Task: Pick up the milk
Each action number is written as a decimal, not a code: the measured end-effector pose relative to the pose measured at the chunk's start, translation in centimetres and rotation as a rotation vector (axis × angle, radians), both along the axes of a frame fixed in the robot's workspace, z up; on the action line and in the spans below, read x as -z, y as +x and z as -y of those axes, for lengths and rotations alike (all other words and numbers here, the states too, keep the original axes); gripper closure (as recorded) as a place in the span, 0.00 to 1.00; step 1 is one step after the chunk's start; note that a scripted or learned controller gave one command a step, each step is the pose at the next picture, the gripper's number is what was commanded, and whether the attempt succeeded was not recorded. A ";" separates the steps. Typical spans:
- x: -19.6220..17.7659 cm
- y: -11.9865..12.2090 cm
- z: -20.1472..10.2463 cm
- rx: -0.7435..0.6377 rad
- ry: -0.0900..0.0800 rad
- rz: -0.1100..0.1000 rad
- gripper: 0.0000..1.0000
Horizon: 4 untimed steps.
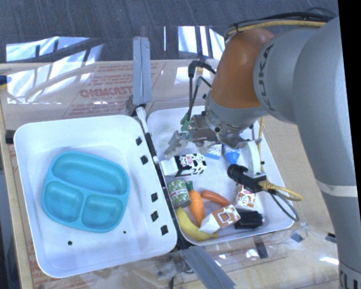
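- The arm (301,76) comes in from the right of the view and bends down over the right bin (273,163). Its orange band (243,70) is above the bin's far edge.
- The gripper (183,140) points down into the bin's far-left corner, close to the wall shared with the left bin (31,188). From this angle I cannot tell whether it is open or closed, and nothing can be seen in its grasp.
- One milk (191,164), a cow-patterned carton, lies on the right bin's floor just beside the gripper, towards the near edge and close to the left wall.
- One green can (178,191) lies against the left wall, just nearer than the milk.
- One carrot (196,206) and one shorter orange piece (215,198) lie mid-bin.
- One banana (190,226) curves along the near-left corner.
- Two small red-and-white cartons: one (226,216) by the near edge, touching the banana, and one (245,198) further right.
- One black thing (249,219) lies by the near edge.
- One blue thing (232,156) lies right of the milk.
- One blue plate (86,189) with three compartments lies in the left bin.
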<state>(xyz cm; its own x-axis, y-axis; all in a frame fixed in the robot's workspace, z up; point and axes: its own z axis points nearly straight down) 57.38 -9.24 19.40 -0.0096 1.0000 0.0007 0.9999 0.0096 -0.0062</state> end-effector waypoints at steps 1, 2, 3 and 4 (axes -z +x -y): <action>7.6 -4.1 10.2 -0.059 0.001 0.000 0.00; -4.3 -6.9 11.9 -0.300 -0.002 0.008 0.00; 10.4 -9.6 11.8 -0.552 0.003 0.005 0.00; 9.5 -9.5 11.9 -0.555 0.002 0.004 1.00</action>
<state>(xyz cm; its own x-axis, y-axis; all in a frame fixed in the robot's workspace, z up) 47.88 -21.13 9.89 -0.5350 0.8449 0.0013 0.8449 0.5350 -0.0016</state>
